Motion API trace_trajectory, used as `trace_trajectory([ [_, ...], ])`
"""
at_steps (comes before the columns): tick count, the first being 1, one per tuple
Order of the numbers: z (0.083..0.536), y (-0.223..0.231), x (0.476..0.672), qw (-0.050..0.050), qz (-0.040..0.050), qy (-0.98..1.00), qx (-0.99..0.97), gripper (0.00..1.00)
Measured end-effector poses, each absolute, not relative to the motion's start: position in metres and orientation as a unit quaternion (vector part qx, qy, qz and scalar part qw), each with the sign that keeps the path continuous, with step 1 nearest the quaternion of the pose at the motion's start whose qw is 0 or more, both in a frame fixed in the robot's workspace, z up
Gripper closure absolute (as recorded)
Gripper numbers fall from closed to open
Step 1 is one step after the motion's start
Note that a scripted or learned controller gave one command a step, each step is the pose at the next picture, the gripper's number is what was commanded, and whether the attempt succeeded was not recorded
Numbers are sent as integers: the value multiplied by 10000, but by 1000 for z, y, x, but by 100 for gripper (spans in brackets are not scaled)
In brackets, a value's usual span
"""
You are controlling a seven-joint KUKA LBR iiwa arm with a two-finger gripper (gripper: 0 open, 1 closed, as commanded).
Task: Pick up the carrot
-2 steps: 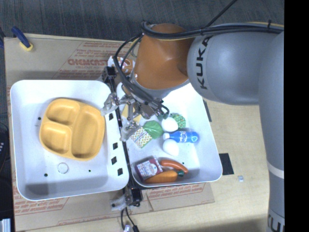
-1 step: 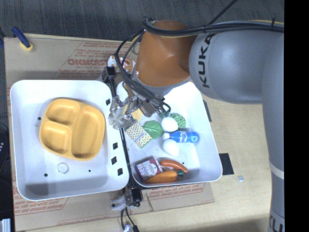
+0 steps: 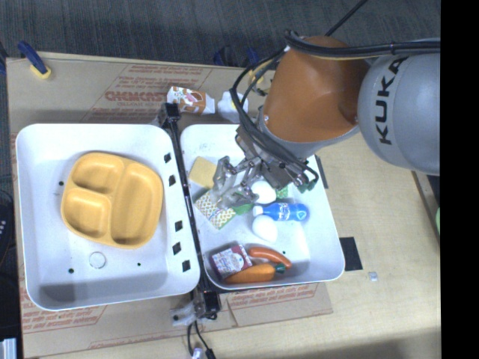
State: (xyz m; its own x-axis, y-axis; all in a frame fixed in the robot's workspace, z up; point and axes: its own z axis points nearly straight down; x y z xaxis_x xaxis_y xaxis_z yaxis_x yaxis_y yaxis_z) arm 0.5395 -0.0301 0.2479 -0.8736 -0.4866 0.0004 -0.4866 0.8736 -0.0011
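Camera view, carrot: you find the carrot (image 3: 252, 274) at the lower middle of the frame, lying against the bottom wall of the right bin (image 3: 323, 223); it is orange with a small green end toward the right.
Camera view, long axis: it runs nearly left to right across the frame, tilted only a little; a red sausage-like piece (image 3: 269, 256) lies just above it and almost parallel, and a red packet (image 3: 230, 260) sits touching or just beside its left upper side.
Camera view, gripper: you see the gripper (image 3: 228, 185) in the middle of the frame, in the upper part of the right bin, over a checked packet (image 3: 215, 209) and beside a yellow block (image 3: 202, 172).
Camera view, direction: the carrot lies below the gripper in the frame and slightly to the right, well apart, with a white egg-shaped item (image 3: 264, 228) and a blue-labelled bottle (image 3: 284, 212) between.
Camera view, fingers: you cannot tell from here whether they are spread or closed, nor whether they pinch anything; the metal parts blur into the clutter under them.
Camera view, left bin: the left bin (image 3: 37, 155) holds a yellow divided tray (image 3: 112, 198); nothing there bears on the move.
Judgement: you should expect a travel toward the bottom of the frame, with the jaws set across the carrot's short width.
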Motion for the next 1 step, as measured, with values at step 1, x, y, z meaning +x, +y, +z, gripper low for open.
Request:
trace_trajectory([
  [1, 191, 42, 487, 13, -6, -9574, 2888, 100],
])
